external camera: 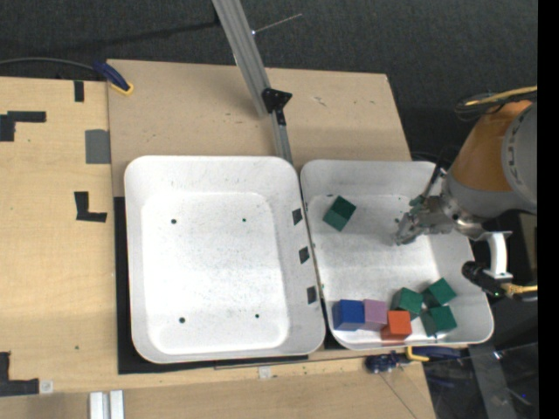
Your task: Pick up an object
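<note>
The right bin (367, 177) holds a dark green block (339, 212) lying alone near its upper left. Along the bin's near edge sit a blue block (349, 313), a lilac block (375, 312), an orange block (398, 324) and three green blocks (424, 305) bunched at the lower right. My gripper (407, 230) hangs low over the bin's right middle, well right of the lone green block and above the bunch. Nothing shows between its fingertips.
The left bin (214, 256) lies beside the right one. A slanted metal pole (249, 55) runs down to the bins' shared top edge. The arm's grey body with the orange band (489, 160) covers the right bin's right rim.
</note>
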`<state>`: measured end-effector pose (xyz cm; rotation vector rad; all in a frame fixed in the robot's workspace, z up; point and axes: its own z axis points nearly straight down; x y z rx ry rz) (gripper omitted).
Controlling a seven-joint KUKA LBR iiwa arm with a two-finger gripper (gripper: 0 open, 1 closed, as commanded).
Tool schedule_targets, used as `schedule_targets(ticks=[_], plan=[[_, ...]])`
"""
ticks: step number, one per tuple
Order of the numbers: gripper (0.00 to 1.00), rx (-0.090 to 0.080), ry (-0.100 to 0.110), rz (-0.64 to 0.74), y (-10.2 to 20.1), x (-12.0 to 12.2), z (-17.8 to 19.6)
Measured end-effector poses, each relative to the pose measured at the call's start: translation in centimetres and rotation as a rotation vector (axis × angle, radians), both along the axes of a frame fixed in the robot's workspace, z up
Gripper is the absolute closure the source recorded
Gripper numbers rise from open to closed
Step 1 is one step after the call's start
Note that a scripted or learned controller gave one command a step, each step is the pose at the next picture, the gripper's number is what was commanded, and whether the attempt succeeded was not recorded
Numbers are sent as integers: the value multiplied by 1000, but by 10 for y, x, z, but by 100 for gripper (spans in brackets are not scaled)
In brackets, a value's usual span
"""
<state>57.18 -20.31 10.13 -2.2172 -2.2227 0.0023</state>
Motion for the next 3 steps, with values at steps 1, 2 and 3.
schedule_targets(ticks=[1, 2, 3], plan=[[100, -2, -7, -1, -3, 11, 50], [100, -2, -7, -1, -5, 17, 95], [100, -3, -8, -1, -5, 19, 148]])
